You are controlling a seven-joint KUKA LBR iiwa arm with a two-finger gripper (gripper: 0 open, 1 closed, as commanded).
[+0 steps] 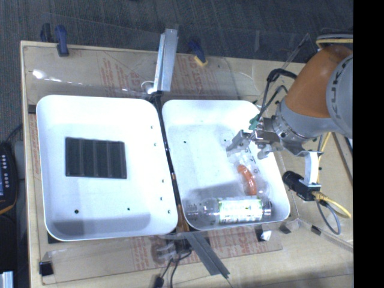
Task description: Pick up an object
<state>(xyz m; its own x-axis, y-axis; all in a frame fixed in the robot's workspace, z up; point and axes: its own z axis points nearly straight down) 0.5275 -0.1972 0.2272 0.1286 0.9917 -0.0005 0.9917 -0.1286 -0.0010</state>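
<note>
The bench [36, 65] carries two white bins side by side. The left bin [54, 113] lies well away from the hand and has a dark ribbed panel [96, 158] on its floor. The right bin [192, 125] is the one under the hand. The grey arm [318, 95] with the orange band reaches in from the right, and the hand [245, 144] hangs above the right part of this bin. I cannot tell how the hand is set, and I cannot make out any object inside it. Below the hand, along the near wall, lies a clear bottle [231, 210] with a green label. Just below the hand, between it and the bottle, lies a small orange object [248, 179].
</note>
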